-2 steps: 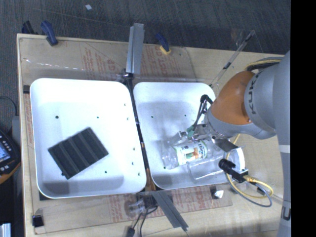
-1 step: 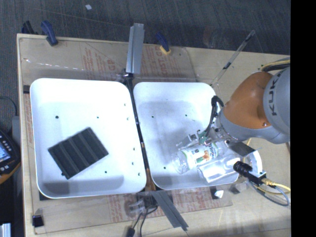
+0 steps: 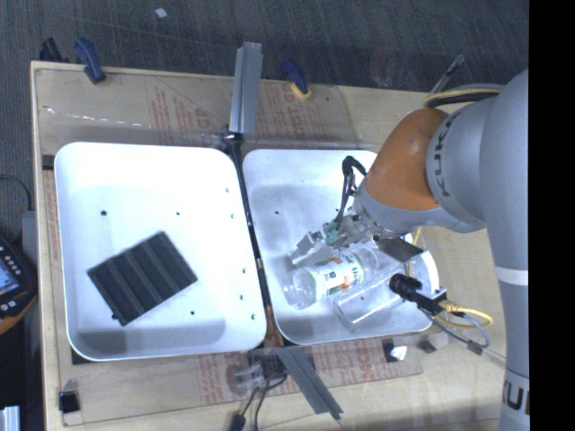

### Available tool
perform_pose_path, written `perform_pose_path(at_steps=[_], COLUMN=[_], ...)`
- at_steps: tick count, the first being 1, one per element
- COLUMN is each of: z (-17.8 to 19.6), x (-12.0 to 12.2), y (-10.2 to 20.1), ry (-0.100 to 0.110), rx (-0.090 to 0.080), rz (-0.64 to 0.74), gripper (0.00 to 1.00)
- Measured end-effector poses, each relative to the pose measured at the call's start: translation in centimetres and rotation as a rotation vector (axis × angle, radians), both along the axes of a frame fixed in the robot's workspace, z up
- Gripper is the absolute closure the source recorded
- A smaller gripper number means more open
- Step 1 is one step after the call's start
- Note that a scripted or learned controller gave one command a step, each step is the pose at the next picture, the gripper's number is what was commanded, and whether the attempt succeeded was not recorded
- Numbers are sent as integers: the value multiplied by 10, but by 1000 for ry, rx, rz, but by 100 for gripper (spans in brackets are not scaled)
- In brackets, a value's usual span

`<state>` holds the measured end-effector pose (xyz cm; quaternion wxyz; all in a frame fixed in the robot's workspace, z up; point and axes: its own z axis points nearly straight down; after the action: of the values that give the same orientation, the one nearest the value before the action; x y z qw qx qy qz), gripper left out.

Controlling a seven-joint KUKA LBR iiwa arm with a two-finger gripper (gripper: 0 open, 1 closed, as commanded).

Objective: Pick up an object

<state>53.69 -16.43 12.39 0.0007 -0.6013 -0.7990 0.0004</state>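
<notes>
Fingers: over the right white bin (image 3: 269, 173), state unreadable, gripper (image 3: 316, 242) just above the bottle.
Bottle: clear plastic bottle with green-and-white label (image 3: 331, 281) lies flat in that bin, long axis slanting, cap lower left.
Left white bin (image 3: 81, 169): holds a dark ribbed rectangular slab (image 3: 142, 277).

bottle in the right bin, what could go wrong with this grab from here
1. The clear bottle lies on its side; it looks smooth and round, so it may roll or slip as the gripper closes above it.
2. A clear container lies against the bottle and could be nudged or dragged along.
3. Both sit near the right bin's front wall, leaving little room.
</notes>
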Motion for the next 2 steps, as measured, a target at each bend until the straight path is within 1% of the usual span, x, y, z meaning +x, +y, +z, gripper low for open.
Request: perform_pose_path(at_steps=[1, 2], z=[-11, -22], x=[-19, -18], y=[-36, -35], ry=[-25, -29], rx=[7, 5], rz=[72, 79], gripper=[0, 0])
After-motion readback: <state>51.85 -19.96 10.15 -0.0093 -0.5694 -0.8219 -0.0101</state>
